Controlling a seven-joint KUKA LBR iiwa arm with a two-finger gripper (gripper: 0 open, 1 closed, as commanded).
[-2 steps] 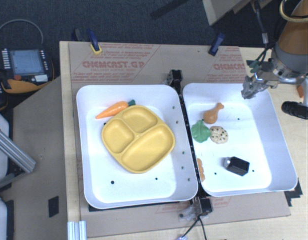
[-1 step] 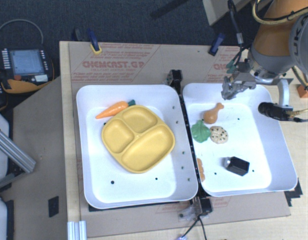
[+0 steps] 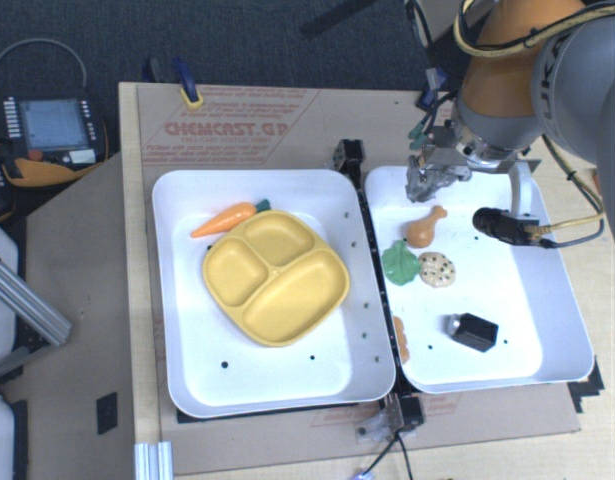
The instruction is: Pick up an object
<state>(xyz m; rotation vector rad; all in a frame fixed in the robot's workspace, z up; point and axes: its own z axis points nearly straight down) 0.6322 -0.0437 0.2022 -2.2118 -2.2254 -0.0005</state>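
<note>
Camera view has the grey two-finger gripper (image 3: 427,190) hanging over the far end of the right-hand shallow white bin (image 3: 557,298), just above the tan plastic drumstick (image 3: 424,228); nothing sits between its tips, and whether they are parted or closed I cannot tell. The drumstick lies tilted near the green leafy toy (image 3: 399,263) and the speckled round cookie (image 3: 437,269), so a descent slightly off could nudge it sideways or catch the leaf instead. A small black block (image 3: 474,332) lies well apart. The bins rest on a brown cardboard sheet (image 3: 237,118); beyond is dark carpet (image 3: 237,18).
</note>
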